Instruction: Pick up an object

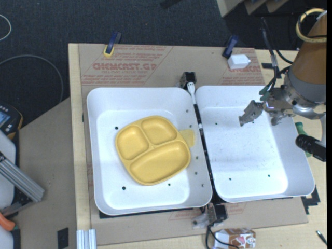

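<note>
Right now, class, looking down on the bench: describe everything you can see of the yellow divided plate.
The yellow divided plate is a rounded tray, plastic by its smooth, dull sheen, with three compartments: two small ones toward the far side, one large one nearer the camera. All three hold nothing. It lies flat and right way up, turned at an angle, on the floor of the left bin. A small yellow tab juts from its right edge. The gripper is apart from it, over the right bin.

A yellow plastic three-compartment plate [152, 150] is lying flat and open side up, turned askew, in the left white bin's middle.
</note>
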### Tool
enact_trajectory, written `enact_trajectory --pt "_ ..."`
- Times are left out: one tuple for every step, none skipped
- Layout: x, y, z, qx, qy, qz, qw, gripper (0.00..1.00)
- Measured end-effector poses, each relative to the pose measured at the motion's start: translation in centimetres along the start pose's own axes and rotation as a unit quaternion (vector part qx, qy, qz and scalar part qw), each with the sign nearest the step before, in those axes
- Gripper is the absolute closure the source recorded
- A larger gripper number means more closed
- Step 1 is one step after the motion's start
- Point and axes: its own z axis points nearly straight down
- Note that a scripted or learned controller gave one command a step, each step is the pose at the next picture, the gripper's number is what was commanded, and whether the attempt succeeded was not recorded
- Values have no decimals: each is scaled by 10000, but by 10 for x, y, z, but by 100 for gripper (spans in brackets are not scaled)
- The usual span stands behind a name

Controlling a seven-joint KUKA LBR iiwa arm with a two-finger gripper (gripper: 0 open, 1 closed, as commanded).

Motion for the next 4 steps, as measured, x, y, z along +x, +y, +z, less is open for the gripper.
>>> enact_trajectory --pt "50 -38 -84 -51 0 -30 10000 0" --pt "90 -60 -167 -62 0 -32 10000 0" --pt "171 -59 -280 -91 15 -51 9999 0" --pt "167 -59 -284 -34 -4 -7 10000 100"
